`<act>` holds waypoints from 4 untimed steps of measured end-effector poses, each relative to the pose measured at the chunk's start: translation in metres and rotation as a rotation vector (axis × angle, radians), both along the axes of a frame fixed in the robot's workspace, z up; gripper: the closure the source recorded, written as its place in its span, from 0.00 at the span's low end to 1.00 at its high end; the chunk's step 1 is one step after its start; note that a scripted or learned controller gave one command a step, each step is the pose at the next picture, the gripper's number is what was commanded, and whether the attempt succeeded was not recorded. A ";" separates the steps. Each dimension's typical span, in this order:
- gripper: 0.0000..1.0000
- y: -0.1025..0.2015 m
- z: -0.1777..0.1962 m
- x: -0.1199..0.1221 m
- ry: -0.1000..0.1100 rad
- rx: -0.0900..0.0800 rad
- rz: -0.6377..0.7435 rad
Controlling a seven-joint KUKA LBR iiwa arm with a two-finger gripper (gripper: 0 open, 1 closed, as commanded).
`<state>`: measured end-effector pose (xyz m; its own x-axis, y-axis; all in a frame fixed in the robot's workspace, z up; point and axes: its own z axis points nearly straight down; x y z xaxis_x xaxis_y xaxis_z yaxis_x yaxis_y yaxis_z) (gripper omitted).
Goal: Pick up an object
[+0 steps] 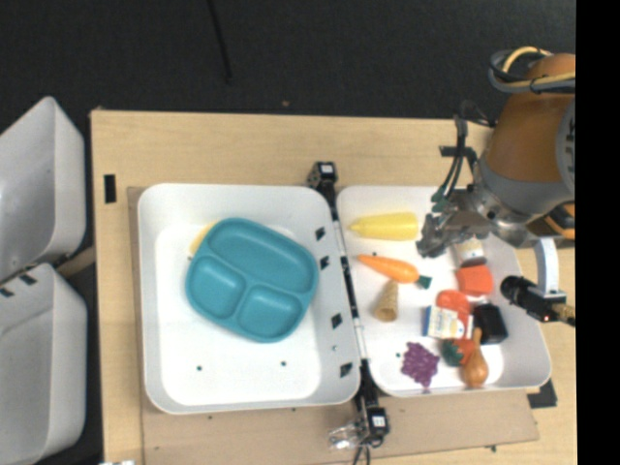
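My gripper hangs over the right bin, just right of a yellow corn-like piece and above the leafy end of an orange carrot. Nothing shows between its dark fingers. Further down the bin lie a tan cone, a purple grape bunch, an orange block, a small printed box, a black piece and a brown pear-like piece.
The left bin holds a teal divided plate with something yellow peeking out at its upper left. A black clamp sits at the top of the ridge between the bins. The arm's body looms over the right bin's upper right corner.
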<state>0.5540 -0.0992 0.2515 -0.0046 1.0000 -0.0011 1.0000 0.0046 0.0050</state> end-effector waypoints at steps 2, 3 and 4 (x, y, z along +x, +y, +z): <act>1.00 0.040 -0.002 0.103 -0.001 0.000 0.000; 1.00 0.039 -0.003 0.103 0.002 -0.002 0.000; 1.00 0.028 -0.020 0.105 0.005 -0.001 -0.006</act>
